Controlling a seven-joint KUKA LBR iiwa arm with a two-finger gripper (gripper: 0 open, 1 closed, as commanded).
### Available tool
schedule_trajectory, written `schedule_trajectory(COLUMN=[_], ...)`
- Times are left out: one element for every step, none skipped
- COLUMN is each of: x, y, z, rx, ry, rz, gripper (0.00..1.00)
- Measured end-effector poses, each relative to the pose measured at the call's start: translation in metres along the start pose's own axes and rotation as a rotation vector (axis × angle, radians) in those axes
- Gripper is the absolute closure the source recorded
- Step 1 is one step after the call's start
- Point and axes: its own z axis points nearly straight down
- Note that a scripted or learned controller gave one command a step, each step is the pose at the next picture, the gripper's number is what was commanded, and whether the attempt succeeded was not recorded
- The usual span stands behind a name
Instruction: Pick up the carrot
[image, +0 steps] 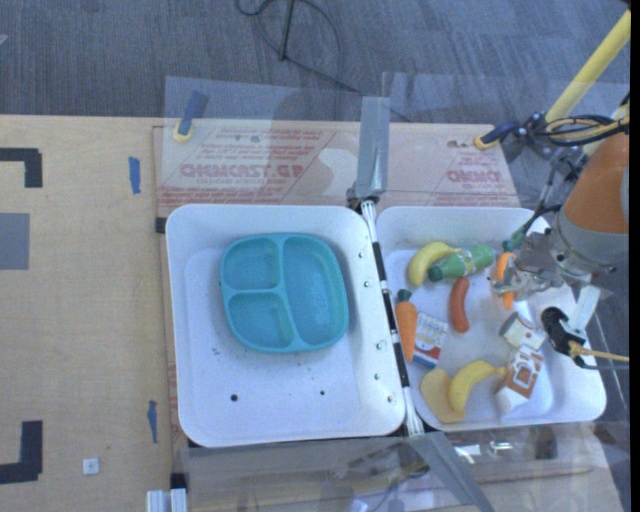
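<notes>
gripper hovering, carrot still waiting

gripper (520, 268) is hanging over the right bin (590, 400); its opening is impossible to tell. carrot (406, 326) is lying untouched by the bin's left wall, beside the sausage (459, 303). pick not begun.

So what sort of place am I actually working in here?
Probably a robotics lab bench, not a kitchen: two white bins sit taped on a wooden board, the food such as the carrot and bananas looks like toys, and cables trail near the arm.
</notes>
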Motion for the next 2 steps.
schedule_trajectory(x=[-0.001, 0.028], y=[-0.006, -0.033], z=[-0.013, -0.082], rx=[0.002, 0.0], ry=[-0.001, -0.001], rz=[-0.03, -0.065], gripper=[1.0, 1.0])
